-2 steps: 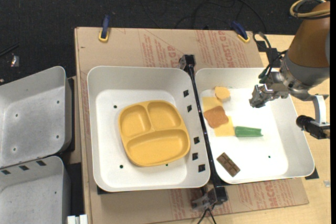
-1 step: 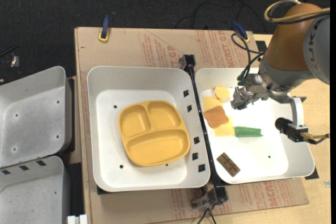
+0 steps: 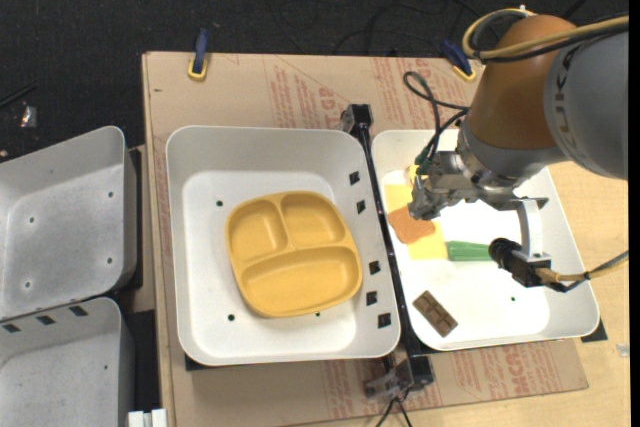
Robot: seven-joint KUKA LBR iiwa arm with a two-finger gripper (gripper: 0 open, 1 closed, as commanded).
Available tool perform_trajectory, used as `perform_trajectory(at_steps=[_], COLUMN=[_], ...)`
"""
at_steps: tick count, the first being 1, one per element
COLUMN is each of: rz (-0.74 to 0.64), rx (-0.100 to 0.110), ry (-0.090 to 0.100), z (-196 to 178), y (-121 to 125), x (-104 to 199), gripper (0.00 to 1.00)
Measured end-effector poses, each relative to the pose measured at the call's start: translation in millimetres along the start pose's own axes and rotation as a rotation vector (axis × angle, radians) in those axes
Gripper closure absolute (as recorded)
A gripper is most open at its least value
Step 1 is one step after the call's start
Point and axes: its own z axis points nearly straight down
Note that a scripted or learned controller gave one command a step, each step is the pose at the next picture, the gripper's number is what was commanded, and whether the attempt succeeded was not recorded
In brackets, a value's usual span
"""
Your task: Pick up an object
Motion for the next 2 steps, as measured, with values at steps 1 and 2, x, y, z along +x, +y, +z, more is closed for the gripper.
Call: perform_trajectory(at_steps=[1,2], rz=[0.000,-0.001], rx=[-0.002,-0.002], ry=[0.000,-0.001], z=[-14,-14], y=[-7,-4], x=[58,107], gripper=[1.00,1.00])
